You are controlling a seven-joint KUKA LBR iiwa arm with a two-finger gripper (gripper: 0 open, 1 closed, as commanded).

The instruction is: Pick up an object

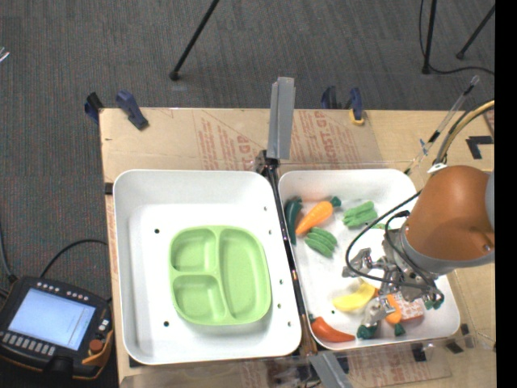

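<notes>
1. Gripper hangs low in the near-right corner of the right white shallow bin, over a cluster of toy food — its state can't be told under the wrist clutter.
2. Nearest candidate: yellow banana-shaped toy, just left of the gripper, long axis roughly left-right, slightly tilted.
3. Small orange-and-white block sits just under or beside the gripper; contact unclear.
4. Red pepper-shaped toy lies further left, towards the near wall.
5. Orange wrist band and cables hide the bin's right side; dark green bits near the gripper are hard to identify.
</notes>
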